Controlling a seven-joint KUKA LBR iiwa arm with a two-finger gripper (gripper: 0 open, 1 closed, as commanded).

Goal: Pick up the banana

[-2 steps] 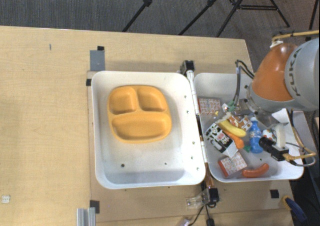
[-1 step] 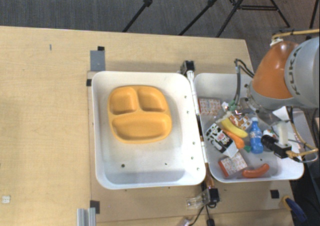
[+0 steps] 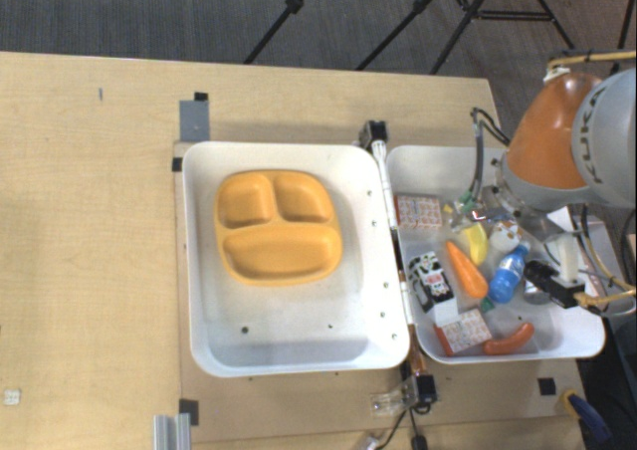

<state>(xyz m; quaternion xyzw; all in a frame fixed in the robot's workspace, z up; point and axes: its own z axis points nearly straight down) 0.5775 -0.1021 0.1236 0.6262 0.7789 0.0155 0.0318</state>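
The banana (image 3: 475,240) is a small yellow piece lying in the right bin (image 3: 587,343), near its middle. Only part of it shows, since the gripper (image 3: 485,215) hangs right over its upper end. The grey arm with its orange band (image 3: 547,134) reaches in from the right and covers the bin's upper right part. I cannot see anything held.
Around the banana lie an orange carrot (image 3: 466,270), a blue bottle (image 3: 506,275), a red sausage (image 3: 510,339), a black-and-white pack (image 3: 431,278) and two printed cards (image 3: 418,211) (image 3: 463,332). The left bin (image 3: 289,334) holds an orange divided plate (image 3: 279,227).
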